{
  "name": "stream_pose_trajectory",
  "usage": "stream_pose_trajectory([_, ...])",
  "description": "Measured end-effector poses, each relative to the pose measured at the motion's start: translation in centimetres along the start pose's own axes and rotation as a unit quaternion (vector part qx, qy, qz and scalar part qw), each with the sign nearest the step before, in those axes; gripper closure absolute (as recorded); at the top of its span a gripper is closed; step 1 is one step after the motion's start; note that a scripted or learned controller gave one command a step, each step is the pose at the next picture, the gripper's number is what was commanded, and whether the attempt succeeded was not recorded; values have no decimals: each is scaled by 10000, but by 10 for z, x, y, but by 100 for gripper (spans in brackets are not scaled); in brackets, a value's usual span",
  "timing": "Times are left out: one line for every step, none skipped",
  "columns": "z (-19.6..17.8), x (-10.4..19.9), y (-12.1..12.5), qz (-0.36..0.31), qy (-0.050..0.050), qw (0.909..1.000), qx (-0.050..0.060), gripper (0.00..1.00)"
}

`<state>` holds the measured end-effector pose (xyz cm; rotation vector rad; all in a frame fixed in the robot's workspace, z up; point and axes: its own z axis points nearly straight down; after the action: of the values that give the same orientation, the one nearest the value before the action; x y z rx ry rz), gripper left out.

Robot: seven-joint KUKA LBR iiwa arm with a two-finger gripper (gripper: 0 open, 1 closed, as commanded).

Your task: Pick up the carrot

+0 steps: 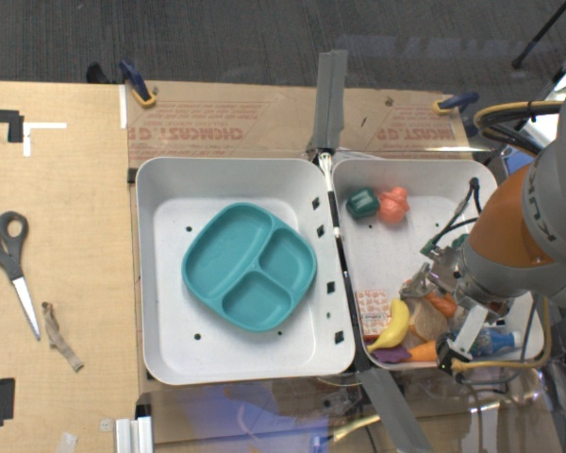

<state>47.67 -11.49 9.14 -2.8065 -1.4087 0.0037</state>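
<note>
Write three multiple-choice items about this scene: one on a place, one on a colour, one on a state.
1. Where does the plate lie?
A. left bin
B. right bin
C. bench

2. What colour is the banana?
A. green
B. yellow
C. pink

3. How are the scissors lying?
A. in the left bin
B. on the plate
C. on the bench, outside the bins

Answers: 1 A, the teal plate sits inside the left bin. 2 B, it is yellow, near the right bin's front. 3 C, they rest flat at far left.
</note>
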Motion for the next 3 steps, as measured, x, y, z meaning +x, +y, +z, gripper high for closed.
stream_pose_trajectory([-14,-15,13,913,10,9958,-6,0])
stream_pose_trajectory([-3,15,-5,1735,40,9848,-57,0])
stream_pose_trajectory([-99,73,-54,216,-7,9998,-1,0])
